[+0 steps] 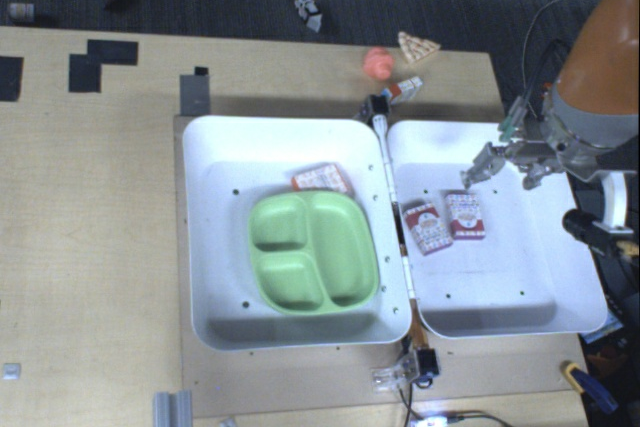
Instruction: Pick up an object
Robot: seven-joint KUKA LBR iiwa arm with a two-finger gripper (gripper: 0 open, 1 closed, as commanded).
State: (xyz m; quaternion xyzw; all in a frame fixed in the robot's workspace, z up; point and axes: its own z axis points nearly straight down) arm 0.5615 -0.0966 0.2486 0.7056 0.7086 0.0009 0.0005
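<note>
Red packets [447,222] side by side, gripper [500,160] above (green tray [312,251] in left bin [205,215]).

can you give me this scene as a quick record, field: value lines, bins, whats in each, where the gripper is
left bin: green divided tray; a red-and-white packet at the tray's far edge
right bin: two red-and-white packets side by side, near the left wall
gripper: above the right bin's far right part, nothing seen between its fingers
arm: enters from the right, orange band visible
outside the bins: pink ball and a wedge-shaped item on the bench's far edge
</note>
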